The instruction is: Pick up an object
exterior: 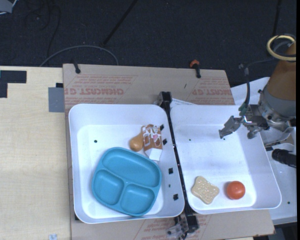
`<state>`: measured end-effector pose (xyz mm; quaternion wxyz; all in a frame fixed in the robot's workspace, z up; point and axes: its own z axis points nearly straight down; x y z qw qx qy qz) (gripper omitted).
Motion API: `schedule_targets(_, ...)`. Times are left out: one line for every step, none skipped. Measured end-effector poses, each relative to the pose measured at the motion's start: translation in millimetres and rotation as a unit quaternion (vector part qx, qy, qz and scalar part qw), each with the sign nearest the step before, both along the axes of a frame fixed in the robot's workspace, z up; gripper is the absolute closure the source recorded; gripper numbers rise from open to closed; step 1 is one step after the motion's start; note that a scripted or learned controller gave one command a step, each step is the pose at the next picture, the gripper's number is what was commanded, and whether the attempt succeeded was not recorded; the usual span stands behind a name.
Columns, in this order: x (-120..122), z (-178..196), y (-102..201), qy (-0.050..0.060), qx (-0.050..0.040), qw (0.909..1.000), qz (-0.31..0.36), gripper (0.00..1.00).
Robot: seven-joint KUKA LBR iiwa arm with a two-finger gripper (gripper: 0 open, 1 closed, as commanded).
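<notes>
In the right bin [217, 115], near its front edge, lie a tan cracker-shaped toy [205, 189] and a red ball-like toy [235, 189]. My gripper [237, 132] hovers over the right bin's back right part, well behind both, open with only bare bin floor showing between its fingers. The left bin [84, 134] holds a blue divided plate [125, 181]. Behind the plate, a small orange-brown toy [136, 143] and a brown-and-white patterned item [152, 136] lie against the bin's right wall.
A black divider rail [171, 149] runs between the two bins. The bins rest on a cardboard sheet [139, 86]. The grey arm with its orange band [282, 79] comes in at the right edge, with cables beside it.
</notes>
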<state>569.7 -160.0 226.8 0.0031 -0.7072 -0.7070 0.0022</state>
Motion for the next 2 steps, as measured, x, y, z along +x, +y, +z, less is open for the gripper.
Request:
schedule_targets(-3.5, -64.6, 0.6, 0.001, 0.0006, 1.0000, 0.000, 0.00)
schedule_targets(-13.0, -122.2, 7.7, 0.001, 0.0009, 1.0000, 0.000, 0.00)
